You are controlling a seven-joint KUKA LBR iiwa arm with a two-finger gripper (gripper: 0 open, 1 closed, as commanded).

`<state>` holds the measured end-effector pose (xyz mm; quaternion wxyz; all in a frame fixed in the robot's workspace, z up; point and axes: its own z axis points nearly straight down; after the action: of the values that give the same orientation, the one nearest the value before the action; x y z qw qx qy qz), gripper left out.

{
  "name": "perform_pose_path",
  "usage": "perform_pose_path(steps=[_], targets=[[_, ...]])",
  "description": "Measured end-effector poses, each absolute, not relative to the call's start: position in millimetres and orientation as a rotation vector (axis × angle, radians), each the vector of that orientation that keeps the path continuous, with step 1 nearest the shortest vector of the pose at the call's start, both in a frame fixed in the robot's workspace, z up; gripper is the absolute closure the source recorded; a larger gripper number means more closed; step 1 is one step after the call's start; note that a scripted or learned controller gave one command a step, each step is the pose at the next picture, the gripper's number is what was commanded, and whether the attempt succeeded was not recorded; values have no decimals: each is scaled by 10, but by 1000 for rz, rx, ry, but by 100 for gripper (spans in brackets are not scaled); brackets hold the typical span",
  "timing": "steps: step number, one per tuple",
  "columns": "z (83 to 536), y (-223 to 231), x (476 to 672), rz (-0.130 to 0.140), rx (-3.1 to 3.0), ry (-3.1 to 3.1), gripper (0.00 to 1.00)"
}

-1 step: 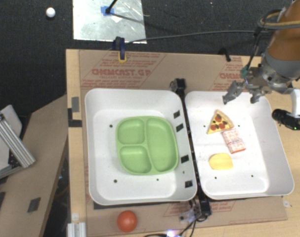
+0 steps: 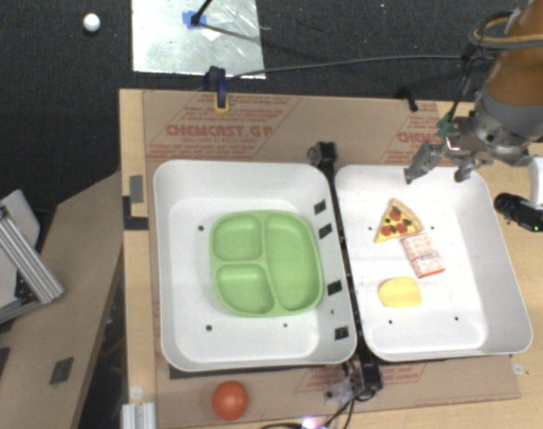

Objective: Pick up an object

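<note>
1. The left bin (image 2: 177, 239) holds a green divided plate (image 2: 265, 262).
2. The right bin (image 2: 486, 275) holds a pizza slice (image 2: 397, 221), a pink packet (image 2: 423, 256) just below it, and a yellow piece (image 2: 400, 291) nearer the front.
3. The gripper (image 2: 443, 164) hovers over the right bin's far edge, fingers spread apart and empty, well apart from the pizza slice.
4. An orange ball (image 2: 229, 399) lies on the bench before the left bin.

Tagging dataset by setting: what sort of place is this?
Likely a robot lab grasping rig: two white bins on a bench, toy pizza slice and green divided tray as props, gripper overhead.
</note>
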<state>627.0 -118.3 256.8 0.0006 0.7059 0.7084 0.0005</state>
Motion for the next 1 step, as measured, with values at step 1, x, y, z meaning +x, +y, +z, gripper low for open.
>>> perform_pose_path(steps=[1], targets=[[2137,-1122,6280,-1,2216,2227,0]])
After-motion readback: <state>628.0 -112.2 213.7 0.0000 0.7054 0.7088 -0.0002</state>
